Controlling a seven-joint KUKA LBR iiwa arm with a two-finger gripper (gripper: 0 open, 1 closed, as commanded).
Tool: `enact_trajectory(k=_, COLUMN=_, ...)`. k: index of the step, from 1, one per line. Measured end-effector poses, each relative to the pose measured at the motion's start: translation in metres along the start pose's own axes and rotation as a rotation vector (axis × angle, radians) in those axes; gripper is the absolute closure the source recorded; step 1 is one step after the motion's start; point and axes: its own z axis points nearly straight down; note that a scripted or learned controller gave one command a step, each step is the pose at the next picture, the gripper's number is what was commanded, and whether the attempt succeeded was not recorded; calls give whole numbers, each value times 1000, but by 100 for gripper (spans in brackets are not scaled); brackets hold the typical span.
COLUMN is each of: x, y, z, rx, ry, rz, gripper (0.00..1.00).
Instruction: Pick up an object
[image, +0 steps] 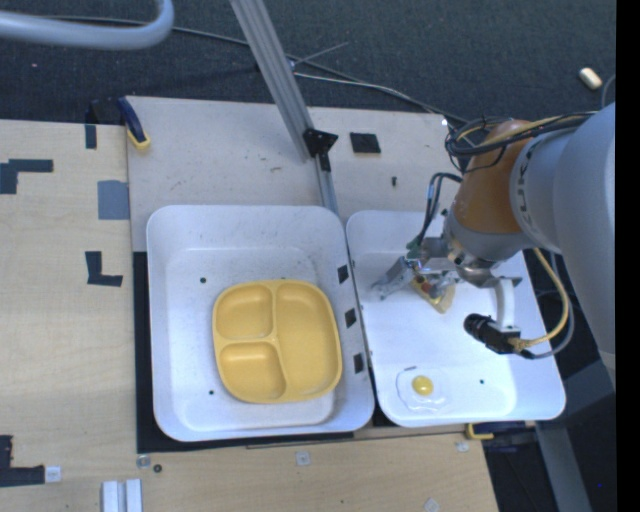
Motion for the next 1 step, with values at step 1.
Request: enact_trajectory(k=1, x=0, y=2, z=26, rx=-10, ry=-2, rz=-1, gripper=0)
